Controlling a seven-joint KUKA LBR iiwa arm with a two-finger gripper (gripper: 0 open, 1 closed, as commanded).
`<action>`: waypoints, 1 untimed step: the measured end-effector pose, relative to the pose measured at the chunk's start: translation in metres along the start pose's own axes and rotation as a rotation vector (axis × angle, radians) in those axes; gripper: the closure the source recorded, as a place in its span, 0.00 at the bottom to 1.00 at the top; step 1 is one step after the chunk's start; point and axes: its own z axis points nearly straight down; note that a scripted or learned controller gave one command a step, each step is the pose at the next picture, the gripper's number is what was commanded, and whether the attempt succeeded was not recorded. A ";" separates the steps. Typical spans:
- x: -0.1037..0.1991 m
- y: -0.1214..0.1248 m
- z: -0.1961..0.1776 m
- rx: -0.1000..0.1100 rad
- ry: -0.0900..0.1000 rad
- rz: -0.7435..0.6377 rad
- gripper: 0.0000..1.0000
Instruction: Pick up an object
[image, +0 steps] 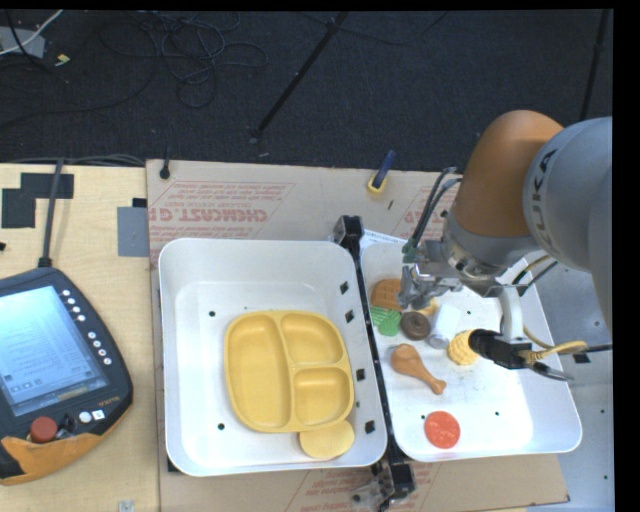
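The arm's end effector (415, 300) hangs low over the right bin (560, 425), right of centre in the frame, among toy foods: a green piece (386, 321), a drumstick (416, 367) and a red tomato (442, 429). Whether it is apart or clamped cannot be told; nothing looks lifted, so the pick remains undone.

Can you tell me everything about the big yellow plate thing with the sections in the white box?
The yellow divided plastic tray lies flat in the left white bin, right side up. It has rounded corners and three compartments: one long one on its left and two smaller ones on its right. They hold nothing. It looks smooth, slightly shiny and whole. Its lower edge touches or overlaps a small pale yellow round disc. It sits nearer the bin's right wall, turned a little askew.
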 end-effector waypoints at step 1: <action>0.076 -0.011 -0.079 -0.009 0.002 -0.010 1.00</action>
